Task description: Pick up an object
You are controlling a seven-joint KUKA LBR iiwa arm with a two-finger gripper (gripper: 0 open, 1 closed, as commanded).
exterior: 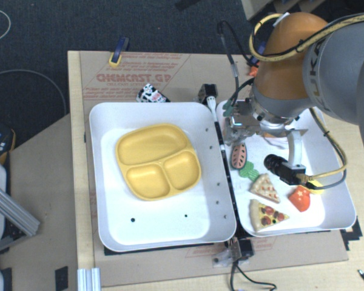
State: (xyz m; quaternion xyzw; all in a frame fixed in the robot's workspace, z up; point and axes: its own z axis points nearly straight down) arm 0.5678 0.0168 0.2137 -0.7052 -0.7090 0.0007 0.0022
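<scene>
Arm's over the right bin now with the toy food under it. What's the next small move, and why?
Probably a short, straight descent onto the watermelon slice. The claw sits just above it near the right bin's left wall, and nothing shows between its fingers. The green piece and the pizza slices lie lower in view, apart from the claw, so the watermelon looks like the nearest target.

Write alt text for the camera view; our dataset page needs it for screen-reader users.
A grey and orange robot arm reaches over the right white bin, which holds toy pizza slices, a watermelon slice and other small toys. The left white bin holds a yellow divided plate.
</scene>
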